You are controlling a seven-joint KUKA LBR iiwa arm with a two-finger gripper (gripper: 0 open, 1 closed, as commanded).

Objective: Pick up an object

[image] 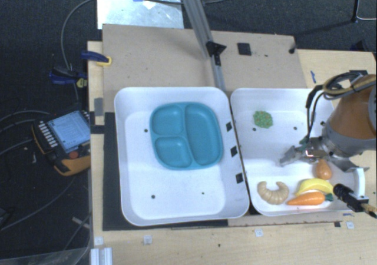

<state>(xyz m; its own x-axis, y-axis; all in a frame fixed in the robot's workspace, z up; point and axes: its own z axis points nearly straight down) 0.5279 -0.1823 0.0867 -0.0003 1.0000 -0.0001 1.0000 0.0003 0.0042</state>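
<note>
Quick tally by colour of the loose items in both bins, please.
Blue: 1, plate
Green: 1, broccoli
Tan: 1, croissant
Yellow: 1, banana
Orange: 2, carrot and a rounded item beside the hand
Total: 6

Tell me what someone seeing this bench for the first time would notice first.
Probably the blue divided plate, sitting alone in the left bin. Next, the cluster of toy food in the right bin's near corner: a croissant, a banana and a carrot, with a green piece apart near the far side. The grey and orange arm reaches in from the right, its gripper low over that bin.
</note>
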